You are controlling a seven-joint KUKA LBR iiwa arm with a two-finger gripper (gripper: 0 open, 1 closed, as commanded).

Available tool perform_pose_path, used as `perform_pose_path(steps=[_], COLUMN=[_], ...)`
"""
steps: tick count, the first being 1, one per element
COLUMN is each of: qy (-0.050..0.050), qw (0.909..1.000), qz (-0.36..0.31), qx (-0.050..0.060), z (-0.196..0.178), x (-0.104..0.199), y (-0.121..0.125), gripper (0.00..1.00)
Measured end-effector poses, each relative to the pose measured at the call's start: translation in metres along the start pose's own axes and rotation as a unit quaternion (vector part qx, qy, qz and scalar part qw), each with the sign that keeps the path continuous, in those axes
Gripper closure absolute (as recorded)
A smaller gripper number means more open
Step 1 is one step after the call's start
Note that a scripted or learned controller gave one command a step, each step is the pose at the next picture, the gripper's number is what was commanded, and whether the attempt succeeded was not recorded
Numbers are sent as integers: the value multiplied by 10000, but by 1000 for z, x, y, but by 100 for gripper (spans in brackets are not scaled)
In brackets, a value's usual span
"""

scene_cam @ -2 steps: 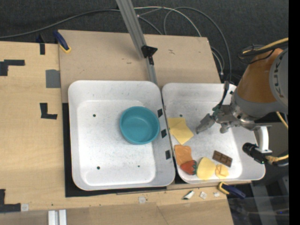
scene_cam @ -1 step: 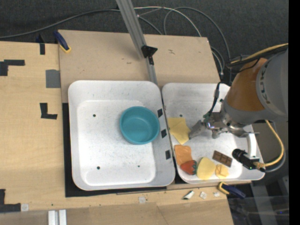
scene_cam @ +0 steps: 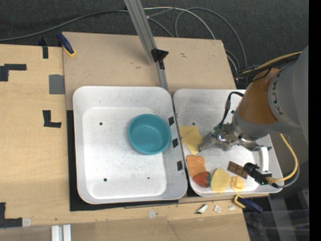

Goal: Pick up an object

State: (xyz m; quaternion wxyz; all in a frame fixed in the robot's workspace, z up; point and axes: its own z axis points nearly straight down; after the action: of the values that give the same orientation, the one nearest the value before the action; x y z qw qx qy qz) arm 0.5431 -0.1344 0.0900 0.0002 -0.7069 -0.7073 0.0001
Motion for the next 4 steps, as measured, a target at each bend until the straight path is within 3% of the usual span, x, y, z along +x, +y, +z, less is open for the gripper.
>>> perform_pose_path(steps=[1,4], qy=[4,-9], qw=[10000,10000], qz=[-7,-8], qx=[4,-32], z=[-10,-191], x=[1,2], y=[0,20], gripper=[100,100])
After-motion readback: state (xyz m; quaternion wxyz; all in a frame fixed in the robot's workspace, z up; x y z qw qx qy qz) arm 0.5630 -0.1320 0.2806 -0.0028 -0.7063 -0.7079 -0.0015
